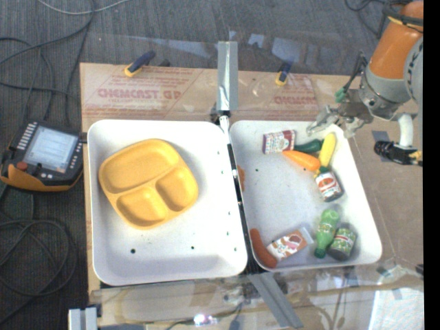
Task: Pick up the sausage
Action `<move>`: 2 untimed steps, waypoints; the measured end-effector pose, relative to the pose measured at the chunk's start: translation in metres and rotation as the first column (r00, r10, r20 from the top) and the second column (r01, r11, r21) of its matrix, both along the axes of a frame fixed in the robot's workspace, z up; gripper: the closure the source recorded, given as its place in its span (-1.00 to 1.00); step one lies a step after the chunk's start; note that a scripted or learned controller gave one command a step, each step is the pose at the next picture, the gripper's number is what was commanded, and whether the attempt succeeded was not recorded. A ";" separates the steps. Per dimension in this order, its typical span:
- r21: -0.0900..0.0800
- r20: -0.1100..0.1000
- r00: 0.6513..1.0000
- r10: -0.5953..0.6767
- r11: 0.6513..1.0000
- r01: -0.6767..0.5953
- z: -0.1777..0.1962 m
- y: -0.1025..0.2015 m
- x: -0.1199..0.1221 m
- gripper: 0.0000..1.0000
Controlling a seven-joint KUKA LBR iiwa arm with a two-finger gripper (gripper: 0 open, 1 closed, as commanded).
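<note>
**Sausage lies at the bottom, gripper hangs upper right**

The sausage (pixel 262 247) rests at the lower left corner of the right bin (pixel 289 191), touching a small packet (pixel 289 245). Higher up, the gripper (pixel 331 124) hovers above a banana (pixel 328 149), fingers spread, pinching nothing.

Floor (pixel 103 26): dark grey carpet, ribbed. Thin pale cable (pixel 62 5) loops across it near top left. More dark cables (pixel 27 246) lie at left, low down. Desk (pixel 158 91): light brown board with faded red letters. Two clamps at back edge, blue-and-yellow clamp (pixel 139 63) at left, small clamp (pixel 283 74) further right. Orange and black handheld screen box (pixel 45 155) sits left of desk, screen glowing pale. Light is soft and even.
</note>
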State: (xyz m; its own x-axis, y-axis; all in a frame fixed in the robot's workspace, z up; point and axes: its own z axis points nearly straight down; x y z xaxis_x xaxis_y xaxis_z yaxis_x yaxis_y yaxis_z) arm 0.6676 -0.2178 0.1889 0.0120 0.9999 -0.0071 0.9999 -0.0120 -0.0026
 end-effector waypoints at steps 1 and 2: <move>0.004 0.002 1.000 -0.011 1.000 0.011 0.025 -0.001 0.001 -1.00; 0.006 0.000 0.921 -0.390 0.921 0.390 0.054 0.010 -0.043 -1.00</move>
